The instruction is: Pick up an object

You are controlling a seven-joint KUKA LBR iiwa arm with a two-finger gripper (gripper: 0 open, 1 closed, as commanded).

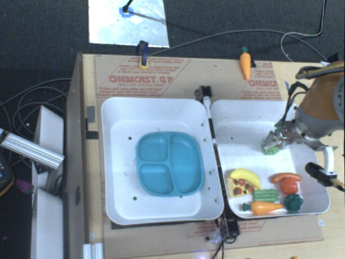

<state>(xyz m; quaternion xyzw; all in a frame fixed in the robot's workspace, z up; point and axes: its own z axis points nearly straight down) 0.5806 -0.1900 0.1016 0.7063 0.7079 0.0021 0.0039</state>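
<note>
My gripper (276, 139) is down in the right bin (242, 117), at its right side, directly over a small light-green object (271, 149) that lies on the bin floor. The gripper touches or nearly touches the top of that object. Along the bin's front lie a banana (245, 175), a pizza slice (241, 187), green beans (264, 195), a carrot (266, 208), a red tomato-like piece (288, 183) and a broccoli (293, 202).
The left bin (116, 144) holds a blue divided plate (169, 163). A second toy carrot (246, 63) lies on the cardboard behind the bins, and a yellow clamp (143, 55) sits at the back edge. The grey arm (323, 109) enters from the right.
</note>
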